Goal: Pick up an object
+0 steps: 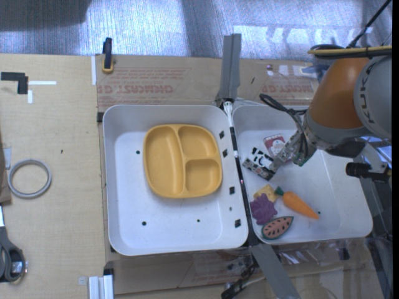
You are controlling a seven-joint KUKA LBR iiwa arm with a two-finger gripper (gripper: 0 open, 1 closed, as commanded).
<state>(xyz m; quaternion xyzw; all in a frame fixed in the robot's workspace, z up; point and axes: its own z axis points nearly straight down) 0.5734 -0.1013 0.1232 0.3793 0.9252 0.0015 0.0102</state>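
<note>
My gripper (258,162) hangs low over the left part of the right bin (340,226), close to the wall between the bins. Just below it lie a small yellow piece (267,192), a purple bunch of grapes (263,209), an orange carrot (300,205) and a watermelon slice (277,227). A small red and white item (274,143) lies just behind the gripper. Nothing shows as held. The grey arm with its orange band (340,92) covers the bin's back right.
A yellow divided plate (182,161) lies in the left bin (124,229). On the wooden bench to the left are a grey tape ring (28,178) and scissors (9,263). A metal post (230,64) stands behind the bins.
</note>
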